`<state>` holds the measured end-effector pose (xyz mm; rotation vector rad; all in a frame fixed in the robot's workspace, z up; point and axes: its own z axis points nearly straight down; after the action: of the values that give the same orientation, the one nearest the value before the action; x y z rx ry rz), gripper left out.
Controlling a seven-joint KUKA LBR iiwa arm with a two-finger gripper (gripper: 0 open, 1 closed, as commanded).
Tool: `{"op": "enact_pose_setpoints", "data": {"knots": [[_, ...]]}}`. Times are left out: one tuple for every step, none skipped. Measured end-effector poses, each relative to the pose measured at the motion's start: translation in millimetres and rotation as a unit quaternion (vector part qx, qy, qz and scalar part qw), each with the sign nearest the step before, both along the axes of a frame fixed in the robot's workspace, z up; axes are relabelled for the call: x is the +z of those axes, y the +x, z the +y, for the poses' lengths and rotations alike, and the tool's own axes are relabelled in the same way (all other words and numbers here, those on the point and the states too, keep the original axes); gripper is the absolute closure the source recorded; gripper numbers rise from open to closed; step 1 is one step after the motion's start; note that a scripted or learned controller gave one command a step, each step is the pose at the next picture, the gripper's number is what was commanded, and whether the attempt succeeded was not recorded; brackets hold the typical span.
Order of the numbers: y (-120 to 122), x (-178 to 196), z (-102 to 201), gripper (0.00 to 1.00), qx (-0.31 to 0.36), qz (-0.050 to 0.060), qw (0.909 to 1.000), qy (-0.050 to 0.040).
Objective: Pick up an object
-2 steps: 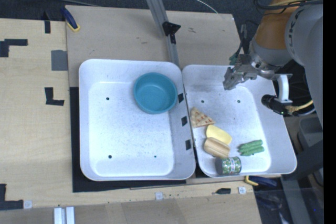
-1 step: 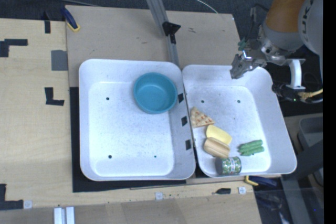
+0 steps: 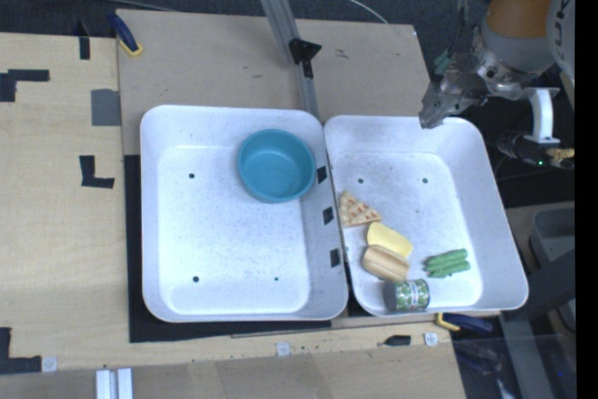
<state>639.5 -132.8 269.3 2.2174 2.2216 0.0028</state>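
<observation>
A blue bowl (image 3: 276,164) sits upright in the left bin, near its far right corner. In the right bin, a tan waffle wedge (image 3: 353,209) lies flat by the left wall. Just below it a yellow block (image 3: 390,240) rests against a brown bread roll (image 3: 384,263). A green bean pod (image 3: 447,263) lies to their right. A small can (image 3: 407,295) lies on its side near the front wall.

one fixed camera looks down at a slant (from above) on both white bins (image 3: 234,121).
</observation>
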Motion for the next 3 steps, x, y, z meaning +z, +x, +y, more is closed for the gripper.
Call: {"op": "enact_pose_setpoints", "data": {"knots": [[-19,-12,58,1.0,0.002,0.003,1.0,0.0011],[-37,-12,111,1.0,0.002,0.003,1.0,0.0011],[-60,-13,160,1.0,0.002,0.003,1.0,0.0011]]}}
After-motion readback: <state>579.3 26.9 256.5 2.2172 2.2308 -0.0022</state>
